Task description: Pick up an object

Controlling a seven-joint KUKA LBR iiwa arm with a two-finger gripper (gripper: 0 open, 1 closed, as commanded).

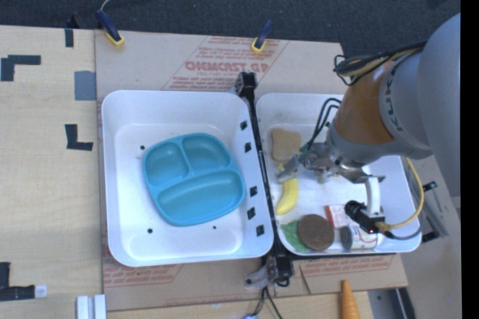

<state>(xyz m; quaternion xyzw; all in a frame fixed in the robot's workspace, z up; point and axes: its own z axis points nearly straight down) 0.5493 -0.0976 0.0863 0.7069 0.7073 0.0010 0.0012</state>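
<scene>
My gripper [297, 166] hangs low in the right bin [329, 102], near its left wall. It sits just above the top end of a yellow banana [287, 197] and just below a tan, bread-like piece [284, 143]. A brown round disc [316, 232] lies on something green at the bin's front. Beside the disc are a small red-and-white item [334, 216] and a grey item [346, 237]. The orange wrist band [363, 111] and the grey arm cover the bin's right side.
The left bin [120, 160] holds a blue divided plate [194, 177]. A black divider [253, 153] with clips runs between the bins. Cables loop around the wrist. An orange object [349, 302] lies on the bench in front of the right bin.
</scene>
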